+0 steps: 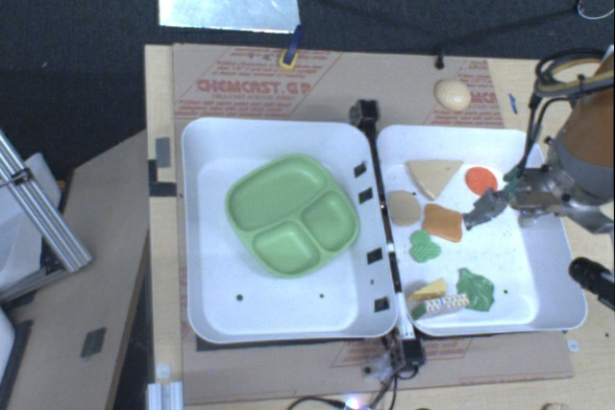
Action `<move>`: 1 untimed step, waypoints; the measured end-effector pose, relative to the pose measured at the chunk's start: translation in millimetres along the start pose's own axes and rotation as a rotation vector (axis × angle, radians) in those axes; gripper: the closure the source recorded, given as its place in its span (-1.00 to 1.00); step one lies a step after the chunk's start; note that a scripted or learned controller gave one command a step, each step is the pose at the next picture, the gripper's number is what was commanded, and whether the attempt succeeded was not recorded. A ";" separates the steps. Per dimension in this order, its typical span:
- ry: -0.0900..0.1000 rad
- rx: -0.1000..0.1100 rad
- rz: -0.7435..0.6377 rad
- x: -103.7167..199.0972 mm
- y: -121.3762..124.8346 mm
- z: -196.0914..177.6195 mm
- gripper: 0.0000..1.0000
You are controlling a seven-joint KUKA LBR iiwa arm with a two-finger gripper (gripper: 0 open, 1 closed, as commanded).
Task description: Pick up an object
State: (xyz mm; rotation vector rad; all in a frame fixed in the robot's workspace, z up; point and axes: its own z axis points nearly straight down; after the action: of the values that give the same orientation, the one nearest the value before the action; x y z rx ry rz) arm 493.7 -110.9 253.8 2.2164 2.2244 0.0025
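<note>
Two white bins share the bench; fingers, spread state unclear, hover just right of the orange piece.

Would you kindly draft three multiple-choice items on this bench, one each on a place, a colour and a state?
1. Where does the green divided plate lie?
A. left bin
B. right bin
C. on the cardboard beyond the bins
2. What colour is the round piece beside the tan wedge?
A. blue
B. orange-red
C. black
3. How does the claw stand?
A. gripping the plate
B. above the left bin
C. above the right bin, next to the orange block

A: it sits inside the left bin.
B: it is orange-red.
C: the claw hangs there.
</note>
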 end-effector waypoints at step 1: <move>0.000 0.001 0.002 -6.7 4.5 43.7 -1.00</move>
State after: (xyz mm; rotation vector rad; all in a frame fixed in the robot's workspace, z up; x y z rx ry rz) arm 498.3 -117.6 210.2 2.2199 2.2225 0.0013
